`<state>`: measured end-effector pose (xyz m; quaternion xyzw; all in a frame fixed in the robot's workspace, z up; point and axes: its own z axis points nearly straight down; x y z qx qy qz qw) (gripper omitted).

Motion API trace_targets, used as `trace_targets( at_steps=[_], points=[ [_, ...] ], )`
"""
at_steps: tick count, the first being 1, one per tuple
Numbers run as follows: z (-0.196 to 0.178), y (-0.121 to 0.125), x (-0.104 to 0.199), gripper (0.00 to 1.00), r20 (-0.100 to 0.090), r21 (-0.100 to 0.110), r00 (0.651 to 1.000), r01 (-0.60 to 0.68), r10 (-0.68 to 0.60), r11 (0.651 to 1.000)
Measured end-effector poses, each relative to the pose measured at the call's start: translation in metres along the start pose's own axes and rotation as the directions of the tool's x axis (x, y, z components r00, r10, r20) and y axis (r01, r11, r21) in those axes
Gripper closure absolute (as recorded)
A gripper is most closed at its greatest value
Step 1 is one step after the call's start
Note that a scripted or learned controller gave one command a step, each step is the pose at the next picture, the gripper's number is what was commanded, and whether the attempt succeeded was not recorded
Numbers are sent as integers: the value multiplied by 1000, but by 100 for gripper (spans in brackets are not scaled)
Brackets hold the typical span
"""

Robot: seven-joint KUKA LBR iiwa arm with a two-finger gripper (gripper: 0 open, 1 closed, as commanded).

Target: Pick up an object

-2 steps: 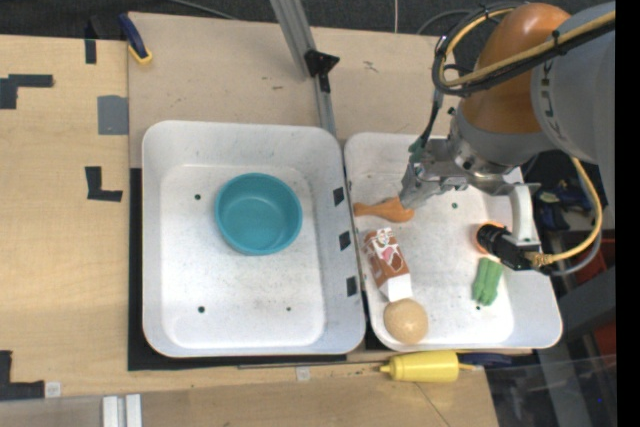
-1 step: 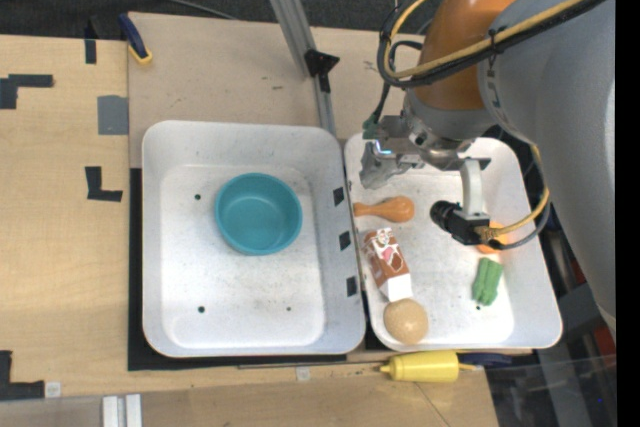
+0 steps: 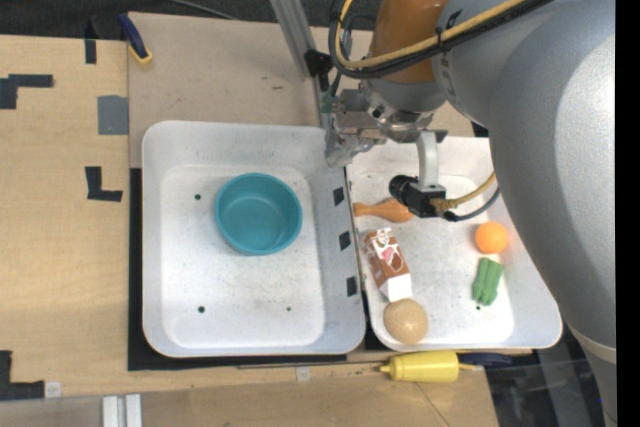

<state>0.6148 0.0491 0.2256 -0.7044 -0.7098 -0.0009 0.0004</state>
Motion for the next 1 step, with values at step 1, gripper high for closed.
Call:
trace_targets(
  at_steps=[1],
  points=[
    [-8, 13, 50, 100, 0, 1, 1000, -1, 1, 1000]
  ],
)
